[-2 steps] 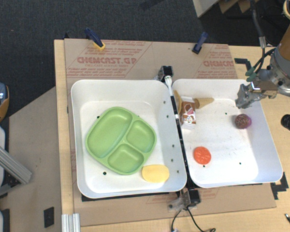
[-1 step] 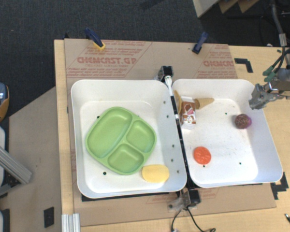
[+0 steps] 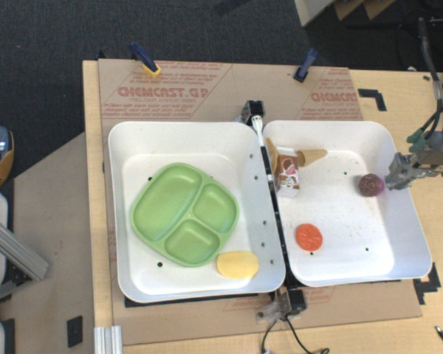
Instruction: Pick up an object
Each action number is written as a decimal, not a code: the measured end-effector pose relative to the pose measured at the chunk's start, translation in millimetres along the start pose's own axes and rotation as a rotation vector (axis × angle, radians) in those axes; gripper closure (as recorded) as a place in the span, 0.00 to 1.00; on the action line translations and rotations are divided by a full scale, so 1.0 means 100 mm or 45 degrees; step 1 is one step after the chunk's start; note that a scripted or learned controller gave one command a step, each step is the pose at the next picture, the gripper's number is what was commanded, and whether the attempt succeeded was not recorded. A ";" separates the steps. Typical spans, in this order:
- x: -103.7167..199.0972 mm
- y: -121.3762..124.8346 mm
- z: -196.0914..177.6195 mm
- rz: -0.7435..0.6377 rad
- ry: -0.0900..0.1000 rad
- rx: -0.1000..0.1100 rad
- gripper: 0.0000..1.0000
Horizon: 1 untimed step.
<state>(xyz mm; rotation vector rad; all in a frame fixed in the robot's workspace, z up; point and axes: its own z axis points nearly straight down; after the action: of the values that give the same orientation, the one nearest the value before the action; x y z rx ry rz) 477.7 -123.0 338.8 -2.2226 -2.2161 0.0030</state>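
Gripper at the right bin's right rim, just beside a purple ball; touching or not, hard to say. Finger state: cannot tell. Nothing seen held. Also in that bin: orange disc near the front, cone and brown packet by the left wall. In the left bin: green divided plate, yellow lump just beside its front edge.

The end effector is grey metal, with thin dark and greenish cables above.
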 end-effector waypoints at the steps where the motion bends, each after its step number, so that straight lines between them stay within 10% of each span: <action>1: -1.07 0.01 0.18 0.006 -0.006 -0.008 1.00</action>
<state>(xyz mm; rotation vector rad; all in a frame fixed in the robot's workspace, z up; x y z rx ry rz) 478.6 -229.7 321.2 -2.2337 -2.2158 0.0013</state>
